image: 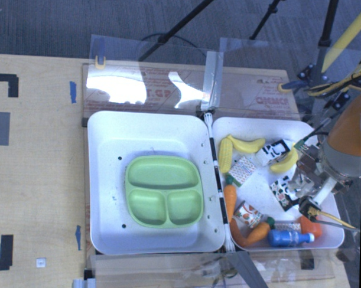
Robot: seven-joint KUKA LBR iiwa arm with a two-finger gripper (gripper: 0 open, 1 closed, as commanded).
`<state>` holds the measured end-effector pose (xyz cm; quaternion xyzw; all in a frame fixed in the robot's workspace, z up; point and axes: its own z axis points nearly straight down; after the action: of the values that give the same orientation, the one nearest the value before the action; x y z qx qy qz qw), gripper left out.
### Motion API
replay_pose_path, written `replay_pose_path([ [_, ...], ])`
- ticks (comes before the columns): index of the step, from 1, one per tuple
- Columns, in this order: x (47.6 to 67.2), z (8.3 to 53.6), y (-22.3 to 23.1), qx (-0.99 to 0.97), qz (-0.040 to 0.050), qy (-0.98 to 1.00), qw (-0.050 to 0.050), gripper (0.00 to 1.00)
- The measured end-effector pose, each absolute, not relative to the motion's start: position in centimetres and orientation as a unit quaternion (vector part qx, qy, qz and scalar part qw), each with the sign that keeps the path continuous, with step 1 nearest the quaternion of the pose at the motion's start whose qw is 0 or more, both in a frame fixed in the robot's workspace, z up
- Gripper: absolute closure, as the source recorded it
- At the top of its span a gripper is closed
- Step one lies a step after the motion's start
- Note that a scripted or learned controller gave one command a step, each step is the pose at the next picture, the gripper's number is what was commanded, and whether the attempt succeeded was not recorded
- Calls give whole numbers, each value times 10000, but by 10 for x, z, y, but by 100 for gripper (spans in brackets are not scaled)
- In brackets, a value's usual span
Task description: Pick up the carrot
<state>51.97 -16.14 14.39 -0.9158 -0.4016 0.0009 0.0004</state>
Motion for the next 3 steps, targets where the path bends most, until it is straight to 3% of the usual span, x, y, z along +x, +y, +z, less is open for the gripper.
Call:
replay_pose_path([
  [1, 487, 86, -99, -9386, -19, -3450, 11, 100],
  [2, 520, 86, -170, -9802, -4, -1978, 18, 100],
  [3, 541, 142, -157, -9948, 20, -1021, 9, 100],
])
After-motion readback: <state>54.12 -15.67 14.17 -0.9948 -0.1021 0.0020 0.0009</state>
